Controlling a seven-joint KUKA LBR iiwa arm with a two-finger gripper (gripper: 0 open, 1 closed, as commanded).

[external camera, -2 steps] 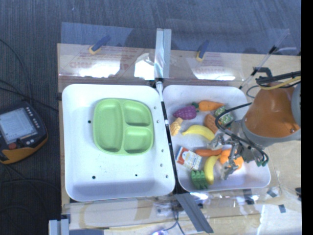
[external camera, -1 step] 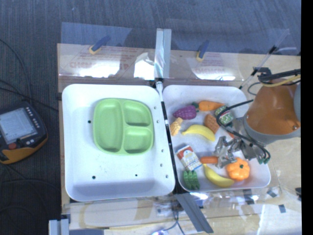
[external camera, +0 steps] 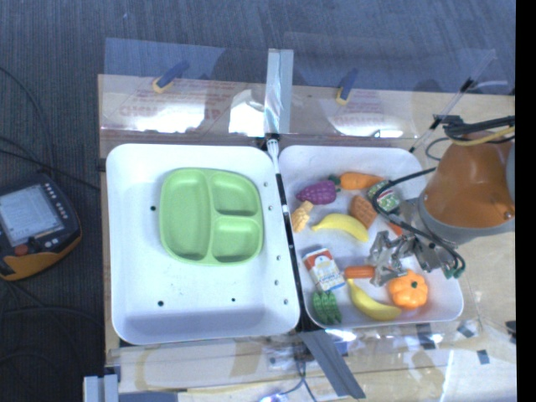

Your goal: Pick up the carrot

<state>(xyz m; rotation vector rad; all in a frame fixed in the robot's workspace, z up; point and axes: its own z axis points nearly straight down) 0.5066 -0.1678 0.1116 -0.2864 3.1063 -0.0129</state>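
Two shallow white bins side by side on a pale wooden surface (external camera: 126, 99), smooth and glossy, rounded at the corners. In the left bin (external camera: 134, 300), a lime-green plastic plate (external camera: 209, 216) with three moulded compartments, matte and soft-edged. In the right bin (external camera: 448, 304), a heap of toy food: a short tapered carrot (external camera: 362, 180), orange with a green tip, lying flat near the far wall, just beside a knobbly purple bunch of grapes (external camera: 316, 193). Nearer the middle, a curved yellow banana (external camera: 341, 224), a ridged tan piece (external camera: 363, 210) and a small yellow wedge (external camera: 301, 217) by the dividing wall. Lower down, a white carton (external camera: 323, 269) with red print, a dark green leafy lump (external camera: 327, 306), a second banana (external camera: 373, 304) and a round ribbed orange pumpkin (external camera: 408, 291) touching it.

Reaching in from the right, a grey arm with a rounded orange band (external camera: 466, 187), trailing black cables. Metallic pincer (external camera: 383, 258) low in the right bin, just beside the pumpkin and over a small orange-red piece (external camera: 358, 271), well apart from the carrot. Cannot tell whether spread or pressed together; too cluttered there.

Off to the left on dark carpet, a handheld control pendant (external camera: 38, 218) with a grey screen.
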